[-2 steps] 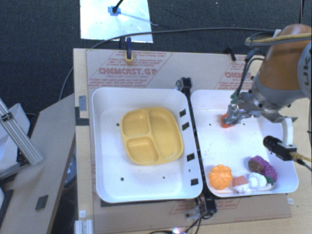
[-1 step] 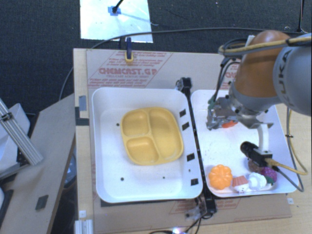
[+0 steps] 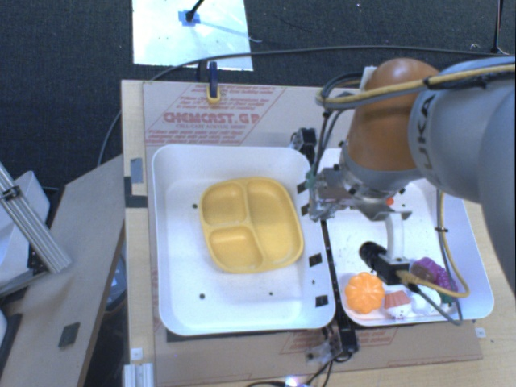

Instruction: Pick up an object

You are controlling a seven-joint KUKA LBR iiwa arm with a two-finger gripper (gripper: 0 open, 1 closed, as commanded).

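On the left of the bench (image 3: 134,216) sits my left bin (image 3: 173,248), and in it lies a yellow plate (image 3: 250,224) with three compartments, flat on the bin floor and a little toward the bin's right side. The plate's right edge lies near the seam where the two bins meet.

My arm (image 3: 459,127) reaches in from the right, its orange band (image 3: 387,119) above the wrist, and the wrist hangs over that seam, just right of the plate. My jaws are hidden under the wrist, so I cannot tell whether they are released or clenched.

In the right bin (image 3: 472,252), along its near edge, lie three small things. An orange fruit (image 3: 364,293) lies leftmost. A white-and-red piece (image 3: 397,302) touches its right side. A purple thing (image 3: 435,272) lies furthest right, near the bin's right wall.
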